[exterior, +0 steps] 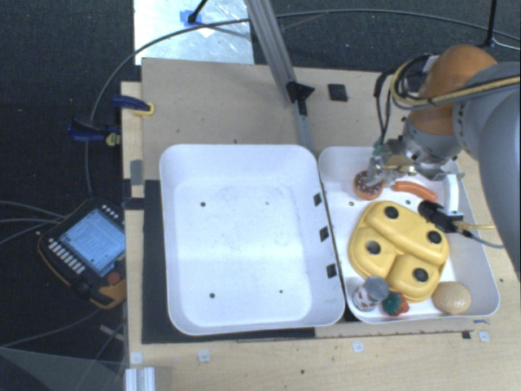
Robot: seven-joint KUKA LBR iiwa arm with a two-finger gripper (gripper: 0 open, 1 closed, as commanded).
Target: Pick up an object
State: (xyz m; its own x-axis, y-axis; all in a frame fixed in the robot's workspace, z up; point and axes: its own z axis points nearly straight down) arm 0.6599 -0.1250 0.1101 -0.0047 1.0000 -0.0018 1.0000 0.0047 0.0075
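Small round brown-and-pink ring-shaped object lies at the right bin's far-left corner, directly beneath the claw, which comes from the right. Claw's state: cannot tell. Large yellow moulded plastic piece just nearside.

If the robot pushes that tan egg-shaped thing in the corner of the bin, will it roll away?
Probably a little. The tan egg-shaped thing looks rounded and smooth, so a push might roll it. It sits by the right bin's corner wall, beside the yellow holed block, which would likely stop it quickly.
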